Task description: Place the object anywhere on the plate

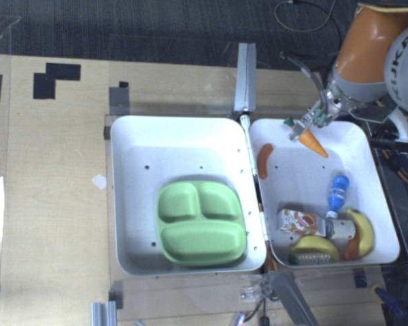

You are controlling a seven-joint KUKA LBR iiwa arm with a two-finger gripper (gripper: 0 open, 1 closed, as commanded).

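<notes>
While pincer (311,124) tips blur, carrot (313,142) below

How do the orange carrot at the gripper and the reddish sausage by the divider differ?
Colour and shape: the tapered orange toy carrot has a green top and pointed tip; the reddish-brown toy sausage is rounded at both ends.
Position: the carrot sits at the gripper near the far wall; the sausage lies apart, beside the divider.
Pose: the carrot runs diagonally, the sausage nearly along the divider.
Both are in the right white bin.

Worktop (47,202): pale wood, black marks far left of the left bin (132,202). Right bin (367,182) touching left bin's right side.
</notes>
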